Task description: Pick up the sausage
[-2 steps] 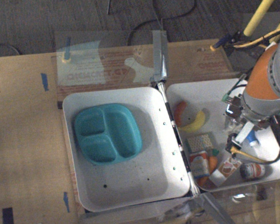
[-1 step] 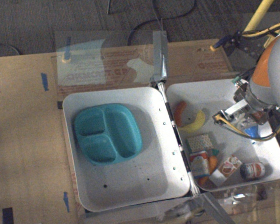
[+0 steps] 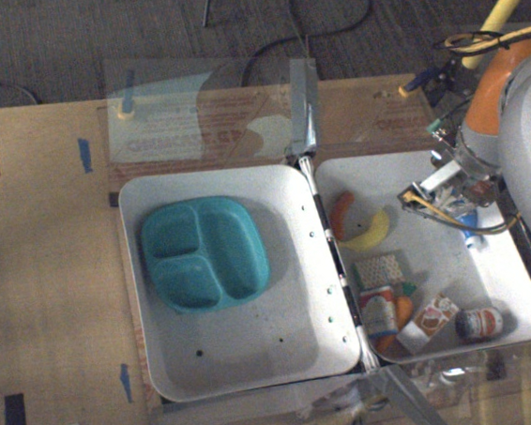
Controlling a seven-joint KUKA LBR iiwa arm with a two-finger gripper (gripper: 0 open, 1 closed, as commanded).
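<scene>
Camera view: the claw [image 3: 430,189] hangs over the right bin [image 3: 507,271], holding nothing I can see; whether it is apart or together, I cannot tell. The sausage [image 3: 342,214] (reddish, touching the banana [image 3: 369,231]) lies left of it, untouched. The pick remains.

The bench [image 3: 58,304] looks like matt wood, both bins [image 3: 253,364] like smooth white plastic, the teal plate [image 3: 204,253] like matt plastic.
</scene>
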